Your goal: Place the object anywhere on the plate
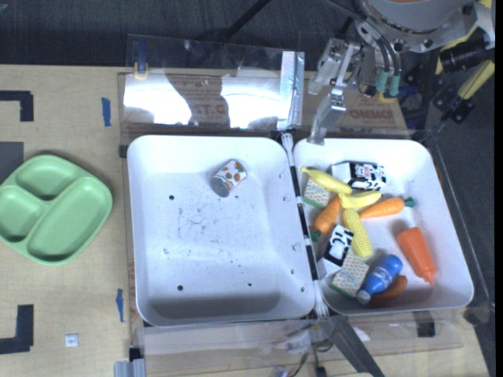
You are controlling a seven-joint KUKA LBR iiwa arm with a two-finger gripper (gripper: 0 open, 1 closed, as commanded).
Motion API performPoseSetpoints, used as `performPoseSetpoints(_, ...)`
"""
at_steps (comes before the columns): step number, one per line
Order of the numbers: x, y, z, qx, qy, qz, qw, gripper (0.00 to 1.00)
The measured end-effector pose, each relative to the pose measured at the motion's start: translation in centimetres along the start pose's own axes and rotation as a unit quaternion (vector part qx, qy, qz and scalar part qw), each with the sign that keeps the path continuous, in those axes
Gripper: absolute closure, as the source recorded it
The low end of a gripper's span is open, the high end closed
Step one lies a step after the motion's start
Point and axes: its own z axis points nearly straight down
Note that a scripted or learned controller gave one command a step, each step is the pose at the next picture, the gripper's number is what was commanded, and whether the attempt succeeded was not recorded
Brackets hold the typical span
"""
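Observation:
A green plate [52,209] with three compartments lies on the bench, left of both bins. A small can [229,177] with a spotted label lies on its side in the left bin [204,289], towards the back. My gripper [328,104] hangs above the back rim of the right bin [452,234], near the wall between the bins, and nothing shows in it. It is well apart from the can and far from the plate.
The right bin holds several toys in a heap: a yellow banana [328,181], a carrot [383,207], a corn cob [357,234], a black-and-white carton [363,174], a blue bottle [380,276] and an orange bottle [416,251]. A clear panel [212,85] stands behind the left bin.

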Motion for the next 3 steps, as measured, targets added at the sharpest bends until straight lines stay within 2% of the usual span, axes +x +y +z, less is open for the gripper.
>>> performPoseSetpoints(1,5.1,3.9,4.7,0.001,0.002,0.037,0.9993,0.00)
performPoseSetpoints(2,9.0,13.1,12.9,0.001,0.003,0.068,0.9977,0.00)
performPoseSetpoints(3,9.0,13.1,12.9,0.001,0.003,0.069,0.9976,0.00)
